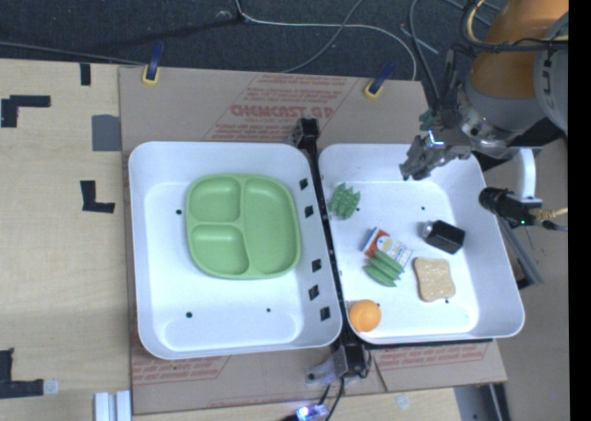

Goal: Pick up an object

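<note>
An orange (366,316) sits at the right bin's (489,313) near left corner. Beyond it lie a toast slice (433,279), a green ridged piece (384,270), a small carton (385,246) and a black block (444,235). The pincer (417,160) hovers at the far edge; open or closed, I cannot tell.

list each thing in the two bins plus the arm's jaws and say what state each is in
green divided plate: lying flat in the left bin, compartments bare
dark green ridged piece: loose in the right bin, near the divider
small carton: lying on its side
light green ridged piece: lying flat, touching the carton
toast slice: lying flat
black block: resting free
orange: in the near left corner
gripper: above the right bin's far edge, holding nothing visible
</note>
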{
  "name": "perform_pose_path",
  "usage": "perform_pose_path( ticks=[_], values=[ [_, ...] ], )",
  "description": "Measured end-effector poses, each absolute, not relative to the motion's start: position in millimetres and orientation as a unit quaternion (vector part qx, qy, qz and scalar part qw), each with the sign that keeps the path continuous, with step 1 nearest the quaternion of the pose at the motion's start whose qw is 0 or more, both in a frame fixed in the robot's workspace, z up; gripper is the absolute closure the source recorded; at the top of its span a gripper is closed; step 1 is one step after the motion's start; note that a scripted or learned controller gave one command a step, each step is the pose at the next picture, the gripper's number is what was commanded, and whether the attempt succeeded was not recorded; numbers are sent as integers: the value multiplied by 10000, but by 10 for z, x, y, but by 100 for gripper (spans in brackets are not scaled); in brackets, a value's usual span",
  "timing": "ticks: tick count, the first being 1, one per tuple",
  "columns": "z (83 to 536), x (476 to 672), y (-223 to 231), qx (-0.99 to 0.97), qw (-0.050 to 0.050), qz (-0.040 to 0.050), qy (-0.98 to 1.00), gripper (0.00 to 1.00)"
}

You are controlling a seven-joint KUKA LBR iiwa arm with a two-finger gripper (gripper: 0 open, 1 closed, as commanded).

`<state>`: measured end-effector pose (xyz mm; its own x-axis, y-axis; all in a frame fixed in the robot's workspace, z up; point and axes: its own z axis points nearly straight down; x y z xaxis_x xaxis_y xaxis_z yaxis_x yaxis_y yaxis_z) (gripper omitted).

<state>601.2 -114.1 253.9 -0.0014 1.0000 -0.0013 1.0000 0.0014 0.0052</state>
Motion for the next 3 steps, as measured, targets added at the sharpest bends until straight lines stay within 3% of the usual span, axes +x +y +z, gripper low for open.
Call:
perform_pose_path(
  ticks=[3],
  values=[
    [2292, 6087, 283, 7051, -12, -6, 7091, 100]
  ],
)
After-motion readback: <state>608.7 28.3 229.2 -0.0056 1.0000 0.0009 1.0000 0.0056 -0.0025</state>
